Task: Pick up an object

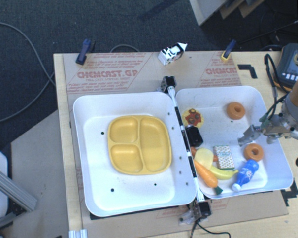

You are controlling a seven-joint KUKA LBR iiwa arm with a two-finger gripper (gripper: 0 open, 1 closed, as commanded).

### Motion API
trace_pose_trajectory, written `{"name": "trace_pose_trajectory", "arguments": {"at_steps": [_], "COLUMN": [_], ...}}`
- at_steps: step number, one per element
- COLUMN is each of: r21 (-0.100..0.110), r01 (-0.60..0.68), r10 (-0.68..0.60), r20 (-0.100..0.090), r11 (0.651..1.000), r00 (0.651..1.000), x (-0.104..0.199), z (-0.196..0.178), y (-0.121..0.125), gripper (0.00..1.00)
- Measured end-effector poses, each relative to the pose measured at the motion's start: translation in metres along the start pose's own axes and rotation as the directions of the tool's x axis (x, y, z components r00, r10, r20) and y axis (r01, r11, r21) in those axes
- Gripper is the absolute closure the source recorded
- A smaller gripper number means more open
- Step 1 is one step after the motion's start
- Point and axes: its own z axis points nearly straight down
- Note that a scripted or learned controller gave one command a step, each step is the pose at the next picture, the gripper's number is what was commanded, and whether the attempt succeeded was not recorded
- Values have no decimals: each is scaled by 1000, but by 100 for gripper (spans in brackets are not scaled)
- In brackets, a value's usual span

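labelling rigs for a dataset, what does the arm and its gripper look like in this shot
At the camera view's right edge the arm's wrist appears as a rounded, pale grey-tan housing. From it a grey metal gripper juts left over the right bin, angular and bracket-like, with thin dark cables running along its top. No markings are legible, and the image is too blurred to make out its tip in detail.

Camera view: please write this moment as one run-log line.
task: pick up an object | gripper: over right bin, holding nothing visible | nearest: lower donut | left bin: yellow divided plate
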Motion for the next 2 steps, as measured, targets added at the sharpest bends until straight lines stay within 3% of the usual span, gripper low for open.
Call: {"name": "trace_pose_trajectory", "arguments": {"at_steps": [1, 2], "r21": [-9, -20], "r01": [1, 1], "r10": [-1, -1], "r20": [2, 8], "r11": [1000, 1000], "r00": [1000, 1000], "x": [-16, -5], "z": [102, 107], "y": [7, 86], "gripper": [0, 0]}}
